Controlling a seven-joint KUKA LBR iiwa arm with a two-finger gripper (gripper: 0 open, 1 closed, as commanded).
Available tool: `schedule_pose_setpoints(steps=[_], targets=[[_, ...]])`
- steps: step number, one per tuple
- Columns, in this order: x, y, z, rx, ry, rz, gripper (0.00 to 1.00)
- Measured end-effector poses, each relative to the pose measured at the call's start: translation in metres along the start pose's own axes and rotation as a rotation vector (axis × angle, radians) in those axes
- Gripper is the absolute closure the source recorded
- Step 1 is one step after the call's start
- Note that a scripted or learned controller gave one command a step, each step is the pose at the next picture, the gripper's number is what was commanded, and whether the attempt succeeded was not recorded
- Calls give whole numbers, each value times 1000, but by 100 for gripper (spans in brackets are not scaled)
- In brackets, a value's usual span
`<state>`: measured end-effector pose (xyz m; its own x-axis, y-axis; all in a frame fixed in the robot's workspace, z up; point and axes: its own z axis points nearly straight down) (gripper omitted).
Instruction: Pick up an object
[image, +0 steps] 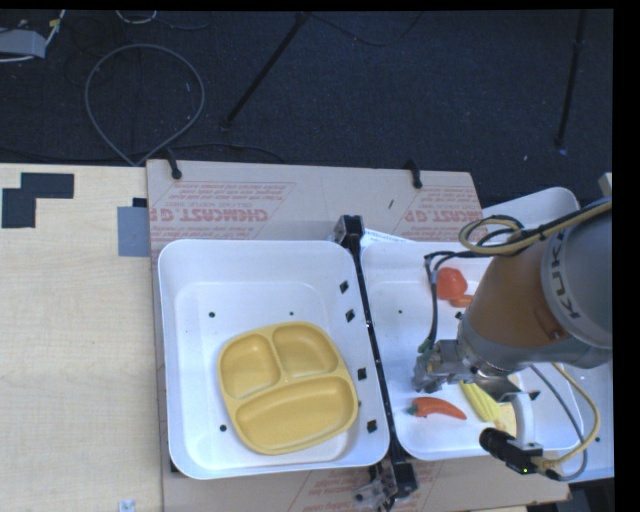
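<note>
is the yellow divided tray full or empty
Empty: the yellow three-compartment plastic tray lies flat in the left white bin, all compartments showing bare yellow.

Left bin: yellow divided tray fills the centre and lower part — open floor along its upper and left margins. Right bin: arm overhangs most of it; open floor at upper left. Crowded low down — red pepper, corn cob, orange piece near the arm. Black divider rail separates the bins.
</note>
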<state>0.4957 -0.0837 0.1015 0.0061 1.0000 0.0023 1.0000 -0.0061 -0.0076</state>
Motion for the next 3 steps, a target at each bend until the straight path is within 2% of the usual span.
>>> schedule_pose_setpoints(steps=[2, 3], targets=[[-5, -5, -97, -9, -2, -6, 100], [0, 2, -155, -10, -2, -7, 100]])
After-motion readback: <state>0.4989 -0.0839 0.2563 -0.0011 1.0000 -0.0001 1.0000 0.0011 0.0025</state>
